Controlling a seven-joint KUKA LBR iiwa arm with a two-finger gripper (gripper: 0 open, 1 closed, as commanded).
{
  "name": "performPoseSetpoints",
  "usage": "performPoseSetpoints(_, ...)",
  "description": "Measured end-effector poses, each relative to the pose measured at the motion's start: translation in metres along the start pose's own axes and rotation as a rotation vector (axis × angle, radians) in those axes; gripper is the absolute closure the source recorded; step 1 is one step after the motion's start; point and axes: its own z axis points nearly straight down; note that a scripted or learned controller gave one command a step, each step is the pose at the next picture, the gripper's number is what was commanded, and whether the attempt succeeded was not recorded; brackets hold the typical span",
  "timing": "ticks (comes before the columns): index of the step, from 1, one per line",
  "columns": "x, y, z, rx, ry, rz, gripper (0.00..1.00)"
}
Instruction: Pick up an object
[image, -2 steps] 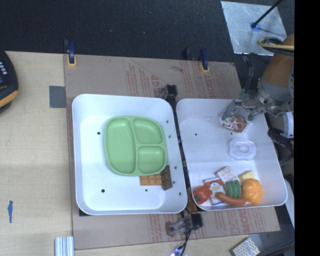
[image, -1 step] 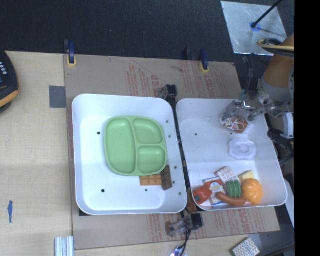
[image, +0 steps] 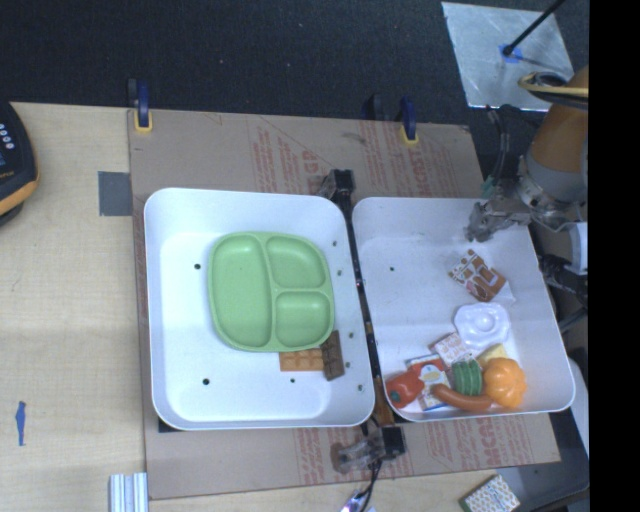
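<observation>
Two shallow white bins are set side by side on a sheet of brown cardboard (image: 300, 150). In the left bin (image: 175, 300) a green divided plate (image: 270, 290) is laid near the middle (three compartments can be made out), and just beside its lower right edge a small orange block (image: 300, 361) and a dark brown block (image: 333, 355) are found touching one another. In the right bin (image: 420, 235) the objects are gathered mostly toward the near right corner: a white lidded cup (image: 481, 324), an orange ball-like fruit (image: 505, 381), a green vegetable-shaped toy (image: 467, 378), a red toy (image: 405, 387) and a long orange carrot-like piece (image: 462, 402), all crowded together and partly overlapping. A brown-and-white wrapped packet (image: 476, 274) is seen apart from that cluster, farther up the bin.

The cardboard is clamped at its far edge by two blue clips (image: 142, 105) and is laid on a pale wooden bench (image: 60, 300). Dark carpet is visible beyond the bench.

The arm (image: 556, 150) is brought in from the right, its gripper (image: 490, 220) held low over the far right corner of the right bin, above the packet and apart from it. How far the pincer is parted cannot be told, and nothing is seen held in it.
</observation>
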Motion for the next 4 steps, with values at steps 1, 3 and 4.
performPoseSetpoints(1, 0.000, 0.000, 0.001, 0.002, 0.000, -0.002, 0.00)
performPoseSetpoints(3, 0.000, 0.000, -0.010, 0.002, -0.001, -0.007, 0.00)
performPoseSetpoints(4, 0.000, 0.001, -0.021, 0.000, -0.003, -0.010, 1.00)
